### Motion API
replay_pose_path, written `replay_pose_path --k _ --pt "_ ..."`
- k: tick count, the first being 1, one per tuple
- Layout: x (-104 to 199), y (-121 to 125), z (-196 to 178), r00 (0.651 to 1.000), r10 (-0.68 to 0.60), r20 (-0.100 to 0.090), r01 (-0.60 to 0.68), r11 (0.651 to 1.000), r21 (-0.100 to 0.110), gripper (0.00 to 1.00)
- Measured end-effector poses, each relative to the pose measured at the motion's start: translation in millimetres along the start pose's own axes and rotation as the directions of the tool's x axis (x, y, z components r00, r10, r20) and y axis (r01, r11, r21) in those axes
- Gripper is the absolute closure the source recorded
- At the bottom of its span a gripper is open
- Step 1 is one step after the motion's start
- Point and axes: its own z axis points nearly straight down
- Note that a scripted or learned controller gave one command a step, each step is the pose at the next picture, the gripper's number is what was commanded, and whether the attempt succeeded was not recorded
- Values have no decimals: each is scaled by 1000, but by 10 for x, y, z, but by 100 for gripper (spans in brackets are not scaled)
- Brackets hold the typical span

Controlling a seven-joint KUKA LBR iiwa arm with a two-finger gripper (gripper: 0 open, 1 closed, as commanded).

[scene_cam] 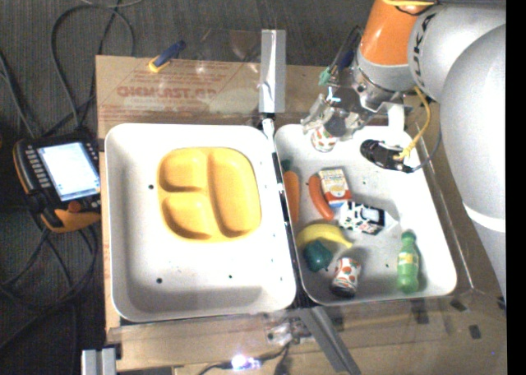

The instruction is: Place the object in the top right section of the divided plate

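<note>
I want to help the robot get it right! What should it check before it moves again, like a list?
1. Divided plate sits in the left bin: ok.
2. Top right section of the plate has nothing in it: ok.
3. Gripper is over the right bin's top left corner: ok.
4. A small thing sits right at the gripper; held or not: cannot tell.
5. Way from the gripper to the plate is free above the bins: ok.

Robot lab: teach pendant [59, 172], loose cables [82, 3], bench-mounted white bins [123, 283].
</note>
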Motion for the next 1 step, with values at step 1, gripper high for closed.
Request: replay_pose_path --k 1 --pt "1111 -186 294 984 -177 0 177 984 2 100"
